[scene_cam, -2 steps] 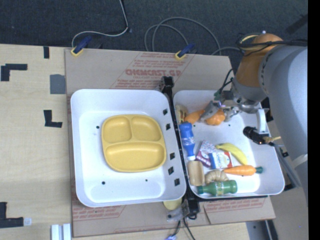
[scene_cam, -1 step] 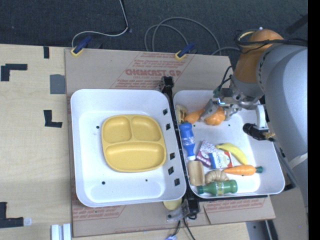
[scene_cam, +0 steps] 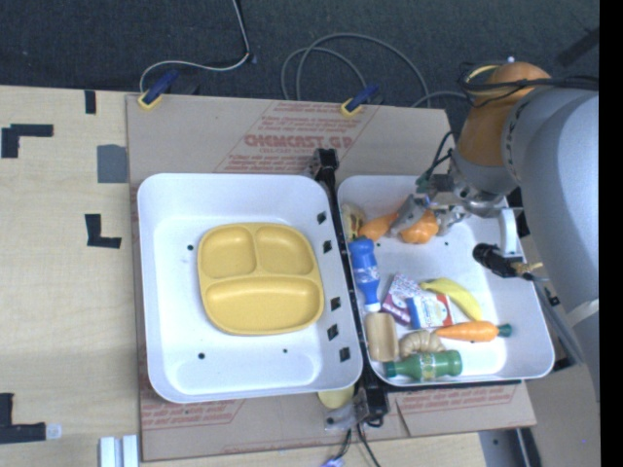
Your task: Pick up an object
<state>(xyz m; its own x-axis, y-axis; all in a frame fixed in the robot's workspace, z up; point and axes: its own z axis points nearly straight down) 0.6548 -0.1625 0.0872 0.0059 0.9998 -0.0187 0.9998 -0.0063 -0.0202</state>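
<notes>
1. The gripper [scene_cam: 425, 214] is seen low in the right bin [scene_cam: 531, 353], with an orange toy piece [scene_cam: 420, 230] clamped between its fingers.
2. A shallow hold is judged likely; the piece could be dropped.
3. The neighbouring orange piece [scene_cam: 378, 227] could be knocked.

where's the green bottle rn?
The green bottle lies on its side at the near edge of the right bin, just below the carrot and next to the croissant.
</notes>
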